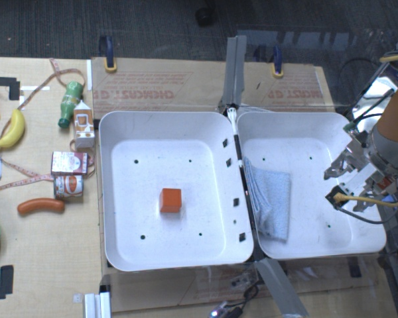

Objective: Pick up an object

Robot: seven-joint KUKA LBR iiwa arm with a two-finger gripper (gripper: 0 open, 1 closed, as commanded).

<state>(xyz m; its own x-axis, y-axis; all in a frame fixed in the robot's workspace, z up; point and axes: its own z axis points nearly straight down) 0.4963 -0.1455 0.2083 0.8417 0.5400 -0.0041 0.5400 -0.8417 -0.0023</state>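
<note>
Two white bins sit side by side mid-frame. Left bin holds one orange block, lying slightly below and left of bin centre, well apart from every wall. Right bin holds a grey-blue cloth, crumpled lengthwise along its left wall.

Gripper hangs at the frame's right side, over the right bin's right edge, w/ the arm coming in behind it. Fingers point left toward the bin floor; they look spread apart w/ nothing between them, so I read it as open and empty. Yellow cable runs under the wrist.

Step in hand, as I judge it: approach & choose a target. Nothing grasped yet, so task is at its start.

Doing it well:
- Cloth is nearer, but soft, flat and pressed to the wall, so a two-finger pinch would likely slip or catch the rim.
- Block is the better pick: rigid, squarish, free space all round. It means crossing the divider btw bins, so travel high, then drop straight down.
- Line the fingers up w/ two opposite flat faces, not corners; block looks roughly square to the bin, so little wrist turn needed.
- Descend w/ fingers wide, straddling the block, stop just short of the floor, close, then lift vertically.

Risk: an off-centre descent lands a finger on top and knocks the block aside.
</note>
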